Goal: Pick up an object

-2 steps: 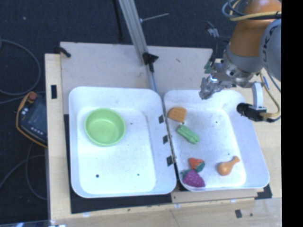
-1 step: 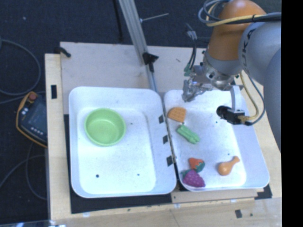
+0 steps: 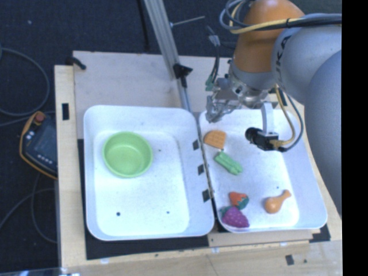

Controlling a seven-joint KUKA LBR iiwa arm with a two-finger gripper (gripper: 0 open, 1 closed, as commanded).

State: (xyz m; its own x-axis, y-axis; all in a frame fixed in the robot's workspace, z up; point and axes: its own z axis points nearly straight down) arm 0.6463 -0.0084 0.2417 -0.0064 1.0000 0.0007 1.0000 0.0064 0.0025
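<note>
The hand (image 3: pixel 214 115) is hanging over the far left corner of the right bin (image 3: pixel 305 171), just inside the wall it shares with the left bin (image 3: pixel 172 119). How wide it is standing I cannot tell, since the wrist is covering it and its tips are blurring into one grey shape; nothing is showing between them.

The nearest candidate is lying just toward the camera from the hand: an orange wedge (image 3: pixel 215 138), possibly a toy bread slice, sitting close against the shared wall. It is looking squat rather than long, with its broader side running roughly across the bin. I am judging that a short drop and a small shift toward the near edge would be putting the hand over it, and that the wall beside it is leaving little room on that side.

A green pod (image 3: pixel 228 163) is lying a little farther on, its long axis slanting from upper left to lower right. Well beyond, near the front rim, a strawberry (image 3: pixel 238 199), purple grapes (image 3: pixel 235 217) and a drumstick (image 3: pixel 276 202) are resting. A green bowl (image 3: pixel 127 154) is sitting in the left bin, well apart from the hand, on the wooden worktop (image 3: pixel 115 79)
</note>
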